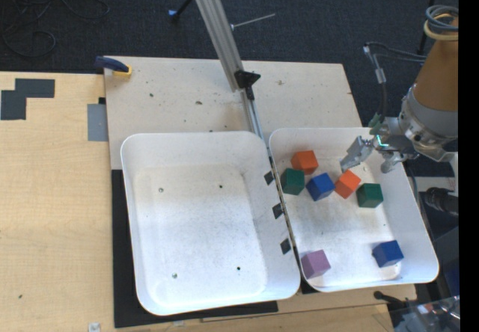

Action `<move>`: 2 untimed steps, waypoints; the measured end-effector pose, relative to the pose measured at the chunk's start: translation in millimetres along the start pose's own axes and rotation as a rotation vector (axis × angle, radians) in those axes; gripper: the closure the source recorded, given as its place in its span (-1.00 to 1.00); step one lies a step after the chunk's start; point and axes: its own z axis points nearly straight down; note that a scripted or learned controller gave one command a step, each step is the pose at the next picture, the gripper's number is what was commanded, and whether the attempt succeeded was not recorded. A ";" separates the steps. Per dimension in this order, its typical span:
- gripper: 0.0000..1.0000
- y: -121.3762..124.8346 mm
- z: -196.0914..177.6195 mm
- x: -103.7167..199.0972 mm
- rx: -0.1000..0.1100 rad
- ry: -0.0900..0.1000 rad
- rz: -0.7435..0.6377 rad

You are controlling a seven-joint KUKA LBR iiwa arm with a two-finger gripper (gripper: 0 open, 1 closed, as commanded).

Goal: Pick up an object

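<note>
At the near edge of the right bin (pixel 419 218) lie a purple cube (pixel 315 262) and, toward the right corner, a blue cube (pixel 388 253), well apart from each other. Farther in, there is a group of five cubes: a dark green cube (pixel 293 182) just beside a second blue cube (pixel 319 186), then an orange-red cube (pixel 347 184), a green cube (pixel 370 194) to its right, and an orange cube (pixel 304 161) behind them. The left bin (pixel 150 173) sits beside it on the counter (pixel 179 91). The gripper (pixel 368 154) hangs over the far right part of the right bin, above and just behind the orange-red cube, and its jaws look released, with nothing between them (one finger points down to the left, the other is partly hidden by the wrist). No cube is lifted yet, so I judge that the task is at the approach step. The orange-red cube seems the nearest candidate, but it is close to the blue one and to the green one, so the jaws should come down straight over its middle and turn so that each finger enters a free gap, not onto a neighbour. I think a slow descent and a full closing before lifting would help. At the far side of the counter, a metal rail (pixel 221 31) rises at a slant and a small blue and yellow clamp (pixel 114 65) sits at the left corner.
</note>
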 end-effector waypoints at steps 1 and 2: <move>-1.00 0.4 -1.8 -1.0 -0.004 -0.001 0.003; -1.00 -4.4 61.6 3.1 0.003 0.000 0.002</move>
